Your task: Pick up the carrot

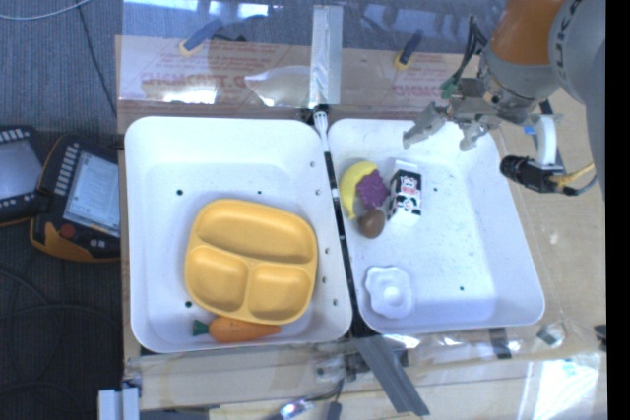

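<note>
The orange carrot (239, 330) with a green top lies at the front of the left bin (157, 172), tucked against the front edge of a yellow divided tray (253, 260). My gripper (449, 130) hangs over the back of the right bin (492, 241), far from the carrot. Its two fingers are spread apart with nothing between them.
In the right bin sit a yellow and purple toy (361, 185), a small black and white carton (406, 194), a brown round piece (371, 223) and a white cup-like piece (388, 291). A pendant (79, 197) lies left of the bins.
</note>
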Motion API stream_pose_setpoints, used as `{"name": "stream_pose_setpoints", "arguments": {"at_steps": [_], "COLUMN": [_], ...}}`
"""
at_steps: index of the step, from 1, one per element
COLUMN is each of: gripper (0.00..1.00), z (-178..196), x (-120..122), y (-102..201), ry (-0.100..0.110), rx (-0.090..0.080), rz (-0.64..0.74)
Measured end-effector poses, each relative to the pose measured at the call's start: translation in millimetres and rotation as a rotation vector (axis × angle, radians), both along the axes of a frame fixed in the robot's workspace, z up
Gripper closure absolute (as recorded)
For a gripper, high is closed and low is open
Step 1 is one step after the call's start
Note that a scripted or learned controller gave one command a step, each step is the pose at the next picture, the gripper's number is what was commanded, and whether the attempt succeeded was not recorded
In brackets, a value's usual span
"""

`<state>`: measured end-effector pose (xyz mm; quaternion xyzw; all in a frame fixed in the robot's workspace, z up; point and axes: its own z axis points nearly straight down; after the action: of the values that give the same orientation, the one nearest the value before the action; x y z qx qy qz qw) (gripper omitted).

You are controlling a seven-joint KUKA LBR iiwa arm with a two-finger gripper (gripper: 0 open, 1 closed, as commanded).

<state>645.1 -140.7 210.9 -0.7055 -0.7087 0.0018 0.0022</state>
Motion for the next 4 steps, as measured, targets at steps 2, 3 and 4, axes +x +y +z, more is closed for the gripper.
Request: {"name": "stream_pose_setpoints", "arguments": {"at_steps": [2, 3, 4], "gripper": [0.0, 0.0, 1.0], "z": [95.2, 42.2, 48.6], "x": [24.0, 14.8, 16.0], "y": [-43.1, -13.0, -11.5], "ry": [0.0, -0.001, 0.001], "rx": [-0.006, 0.0, 0.002], "rz": [-0.359, 0.339, 0.341]}}
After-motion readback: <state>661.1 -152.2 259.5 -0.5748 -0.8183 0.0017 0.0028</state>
